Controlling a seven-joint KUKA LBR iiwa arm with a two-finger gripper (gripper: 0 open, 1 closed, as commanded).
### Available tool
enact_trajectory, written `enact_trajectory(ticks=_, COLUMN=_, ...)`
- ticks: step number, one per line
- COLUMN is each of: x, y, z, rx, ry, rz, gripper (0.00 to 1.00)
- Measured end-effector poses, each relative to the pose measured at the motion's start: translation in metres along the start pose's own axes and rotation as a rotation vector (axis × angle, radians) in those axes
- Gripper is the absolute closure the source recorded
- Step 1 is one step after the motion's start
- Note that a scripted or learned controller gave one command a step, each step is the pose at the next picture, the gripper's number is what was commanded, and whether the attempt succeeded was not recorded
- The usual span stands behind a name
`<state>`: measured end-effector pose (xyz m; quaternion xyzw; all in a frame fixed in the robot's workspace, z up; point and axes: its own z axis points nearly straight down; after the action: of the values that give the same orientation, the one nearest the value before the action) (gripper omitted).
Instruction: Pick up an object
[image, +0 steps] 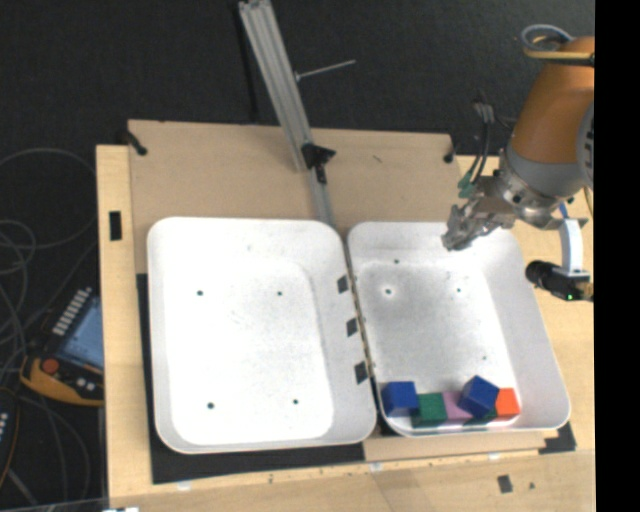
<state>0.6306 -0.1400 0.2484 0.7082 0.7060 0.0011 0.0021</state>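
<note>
White right bin (400, 250) holds the blocks: blue block (399, 395), green block (431, 407), orange block (507, 402), packed along its 6 o'clock wall; jaws (458, 238) hover at the 12 o'clock rim, well apart, state untellable; open floor lies between, though wall-hugging blocks leave little finger room.

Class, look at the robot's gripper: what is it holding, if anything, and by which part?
Nothing. The gripper hangs over the right bin's far edge; the blocks lie along its near wall.

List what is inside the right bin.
Along the right bin's near edge: two blue blocks, a green block, a pink block partly hidden behind a blue one, an orange block.
</note>
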Motion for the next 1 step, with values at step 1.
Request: enact_trajectory(ticks=1, x=0.053, y=-0.0029, z=0.134, rx=0.011, ry=0.002, rz=-0.007, gripper=1.0)
